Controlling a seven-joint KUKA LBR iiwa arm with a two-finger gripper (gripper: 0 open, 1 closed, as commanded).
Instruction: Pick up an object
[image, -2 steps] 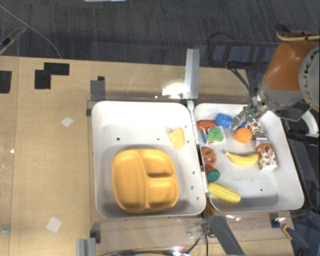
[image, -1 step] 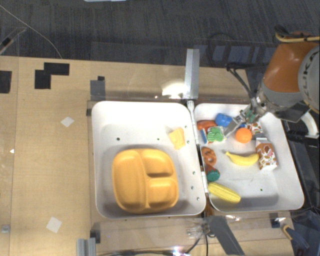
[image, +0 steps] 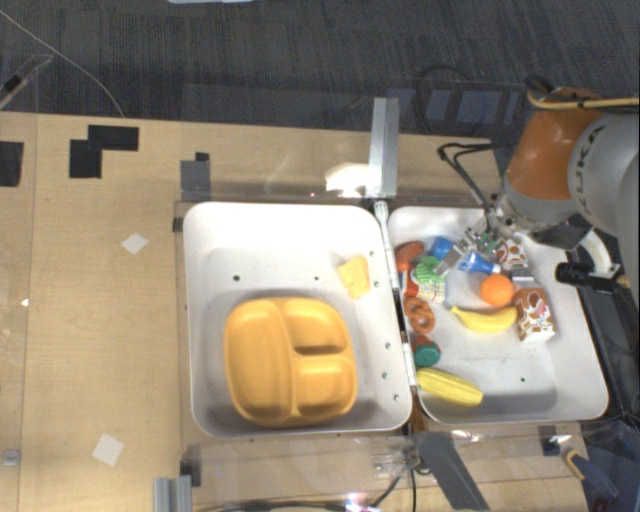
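— Since the gripper (image: 487, 240) is low over the right bin (image: 580, 395), which toy would you guess it is after?

— Hard to say. It sits toward one o'clock of that bin, above the crowded heap. Just at its seven o'clock lies a blue block (image: 474, 263), and an orange ball (image: 497, 290) is a little further toward six.

— Has it got hold of anything?

— I cannot tell; its tip is lost against the clutter, so whether it is spread or closed is unclear.

— How would those toys handle?

— My guess is hollow plastic: light, stiff, rather slick. The ball would roll out of a pinch unless taken square across its middle. The banana (image: 486, 319), at six o'clock of the ball, is curved, so across its thick middle seems best.

— And the corn (image: 449, 386)?

— It lies well apart at seven o'clock of the bin, free on both sides, probably the easiest: grip across its width.

— The left bin (image: 210, 300)?

— It bears a yellow divided tray (image: 290, 358) and a small yellow piece (image: 354, 276) near its two o'clock edge. The tray looks too broad for a pinch except at its rim.
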